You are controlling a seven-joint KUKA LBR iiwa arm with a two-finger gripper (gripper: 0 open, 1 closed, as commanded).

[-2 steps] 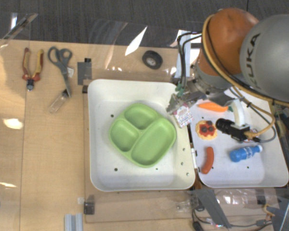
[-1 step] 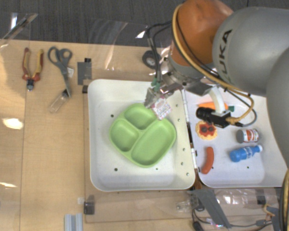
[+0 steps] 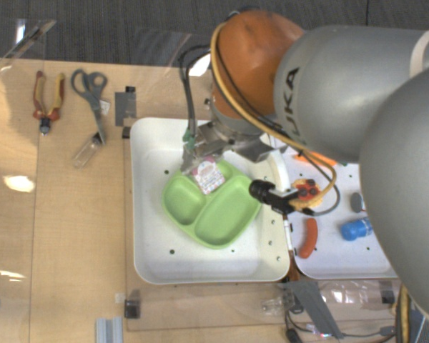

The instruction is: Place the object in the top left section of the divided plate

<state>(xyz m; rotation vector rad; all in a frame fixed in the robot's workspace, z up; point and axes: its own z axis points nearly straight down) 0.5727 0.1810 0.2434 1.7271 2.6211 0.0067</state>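
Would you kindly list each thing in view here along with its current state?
Divided plate: flat in the left bin, tilted diagonally.
Small packet: at the plate's upper edge, under the gripper.
Blue object: lying in the right bin.
Scissors: closed, on the bench.

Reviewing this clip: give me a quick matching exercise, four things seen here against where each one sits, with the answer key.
Things:
1. green divided plate
2. blue object
3. scissors
4. red-handled pliers

Places:
A. on the bench, nearest the view's left edge
B. in the left bin
C. in the right bin
D. on the bench, between the pliers and the left bin

Pairs: 1-B, 2-C, 3-D, 4-A
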